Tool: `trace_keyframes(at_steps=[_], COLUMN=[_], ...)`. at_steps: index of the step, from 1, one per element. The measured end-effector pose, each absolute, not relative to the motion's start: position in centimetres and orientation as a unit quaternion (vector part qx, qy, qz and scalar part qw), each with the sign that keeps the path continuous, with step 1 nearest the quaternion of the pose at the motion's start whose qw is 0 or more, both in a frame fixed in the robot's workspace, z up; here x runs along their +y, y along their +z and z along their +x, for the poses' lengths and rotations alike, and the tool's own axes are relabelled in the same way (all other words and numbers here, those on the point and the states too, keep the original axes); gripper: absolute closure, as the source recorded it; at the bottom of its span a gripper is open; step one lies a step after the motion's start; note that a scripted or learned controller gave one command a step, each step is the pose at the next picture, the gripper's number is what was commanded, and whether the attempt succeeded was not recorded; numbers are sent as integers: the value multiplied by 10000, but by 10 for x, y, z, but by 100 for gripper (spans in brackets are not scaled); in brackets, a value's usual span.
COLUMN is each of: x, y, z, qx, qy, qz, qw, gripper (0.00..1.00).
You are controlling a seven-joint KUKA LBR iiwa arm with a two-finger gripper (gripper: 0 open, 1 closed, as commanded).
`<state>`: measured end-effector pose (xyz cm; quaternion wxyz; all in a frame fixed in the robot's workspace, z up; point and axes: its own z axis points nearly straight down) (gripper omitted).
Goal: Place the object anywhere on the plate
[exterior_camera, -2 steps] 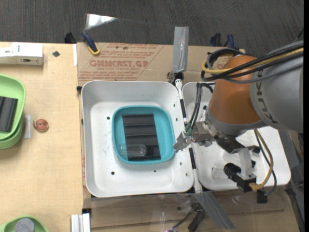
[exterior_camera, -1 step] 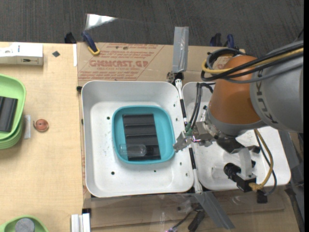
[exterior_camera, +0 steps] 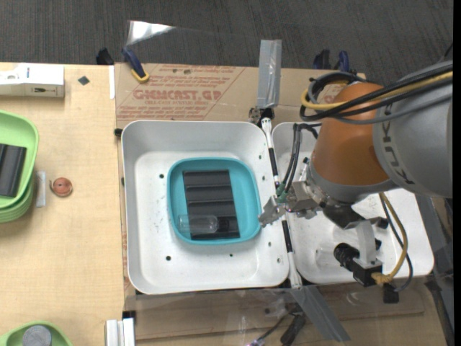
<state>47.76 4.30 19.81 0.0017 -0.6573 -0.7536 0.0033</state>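
**Operator:** Two bins are sitting side by side on the bench (exterior_camera: 72, 265), correct?

**Technician:** Correct. The left bin (exterior_camera: 144, 265) and the right bin (exterior_camera: 317, 265) are touching along their inner rims, near the bench's right edge.

**Operator:** Where is the arm (exterior_camera: 353, 150) standing?

**Technician:** It is reaching in from the right and hanging over the right bin, covering most of that bin's far half.

**Operator:** What is the left bin carrying?

**Technician:** A teal plate (exterior_camera: 175, 193) is lying at its middle. A black ridged block (exterior_camera: 209, 189) is resting on the plate and covering most of the plate's floor.

**Operator:** And the object?

**Technician:** A small clear object (exterior_camera: 202, 225) is lying on its side at the plate's near edge, toward the near-left corner, overlapping the block's near end.

**Operator:** Report the gripper (exterior_camera: 274, 211).

**Technician:** It is hovering over the shared rim between the bins, just beside the plate's right edge. Whether it is spread or pressed together, I cannot tell; the view is too blurred there.
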Motion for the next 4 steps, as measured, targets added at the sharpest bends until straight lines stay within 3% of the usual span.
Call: trace_keyframes(at_steps=[4], x=[43], y=[198], z=[478], qx=[-7537], qy=[33], qz=[-6573], qw=[17], gripper=[0])
